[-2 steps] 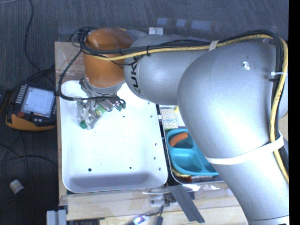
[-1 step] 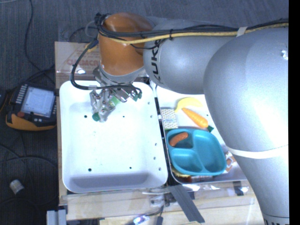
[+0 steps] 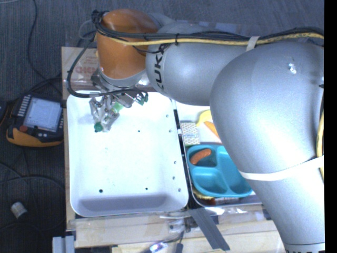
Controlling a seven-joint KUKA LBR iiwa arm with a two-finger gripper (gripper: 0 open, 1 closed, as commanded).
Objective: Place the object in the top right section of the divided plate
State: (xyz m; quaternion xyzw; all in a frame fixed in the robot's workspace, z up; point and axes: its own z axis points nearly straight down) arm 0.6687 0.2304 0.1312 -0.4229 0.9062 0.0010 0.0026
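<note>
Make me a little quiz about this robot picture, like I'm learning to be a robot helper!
1. True or false: the blue divided plate sits in the left bin.
2. Where is the tool? A: over the left bin, near its far corner. B: over the plate. C: over the floor.
3. Fill in the gap: the small thing lying in one section of the plate is coloured ____.

Key: 1 false; 2 A; 3 orange.
</note>
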